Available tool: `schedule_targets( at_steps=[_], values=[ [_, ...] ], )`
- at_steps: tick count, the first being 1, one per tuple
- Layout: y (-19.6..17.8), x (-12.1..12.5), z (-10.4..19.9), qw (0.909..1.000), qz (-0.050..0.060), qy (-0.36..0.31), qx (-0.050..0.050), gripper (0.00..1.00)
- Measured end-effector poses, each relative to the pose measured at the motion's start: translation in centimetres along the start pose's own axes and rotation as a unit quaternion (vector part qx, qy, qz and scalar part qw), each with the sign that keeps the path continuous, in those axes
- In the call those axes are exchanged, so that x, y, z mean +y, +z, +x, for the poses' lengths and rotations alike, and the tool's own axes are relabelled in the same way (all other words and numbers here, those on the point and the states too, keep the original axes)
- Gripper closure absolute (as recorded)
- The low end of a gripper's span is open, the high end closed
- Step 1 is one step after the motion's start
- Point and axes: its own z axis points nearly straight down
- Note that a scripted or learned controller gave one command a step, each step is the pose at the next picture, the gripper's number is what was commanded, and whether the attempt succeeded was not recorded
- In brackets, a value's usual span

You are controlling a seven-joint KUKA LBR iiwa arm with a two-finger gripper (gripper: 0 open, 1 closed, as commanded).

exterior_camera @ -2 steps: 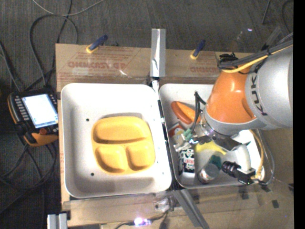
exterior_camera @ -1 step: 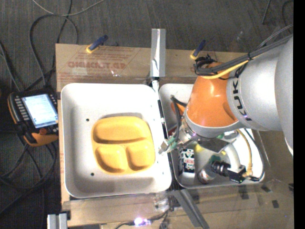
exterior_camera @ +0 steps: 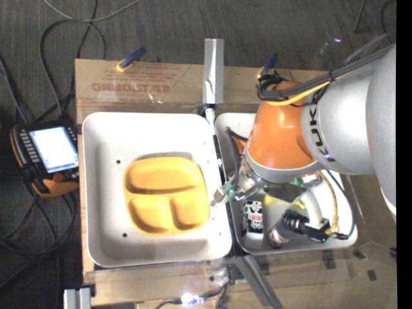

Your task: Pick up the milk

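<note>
The arm reaches into the right bin (exterior_camera: 347,237), and its orange band (exterior_camera: 277,140) and grey wrist cover most of it. My gripper (exterior_camera: 254,212) hangs low under the wrist, near the bin's front left corner. A small white box with dark and red print (exterior_camera: 255,221) shows right at the gripper; it may be the milk carton, but I cannot tell whether it is held. The wrist hides the rest of the bin's contents.
The left bin (exterior_camera: 103,172) holds a yellow divided plate (exterior_camera: 167,193). In the right bin, an orange item (exterior_camera: 239,144) peeks out at the back left and something green (exterior_camera: 296,181) under the wrist. A tablet (exterior_camera: 50,148) lies left of the bench.
</note>
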Motion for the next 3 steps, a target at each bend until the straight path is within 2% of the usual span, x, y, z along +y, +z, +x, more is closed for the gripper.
schedule_targets(
  at_steps=[1, 2, 3],
  values=[
    [-0.1, 0.4, 0.1, 0.9802, 0.001, 0.198, 0.000, 1.00],
    [0.0, 1.8, -3.7, 0.9851, 0.001, 0.172, -0.001, 1.00],
    [2.6, 5.3, -2.0, 0.9867, -0.011, 0.161, -0.013, 1.00]
  ],
)
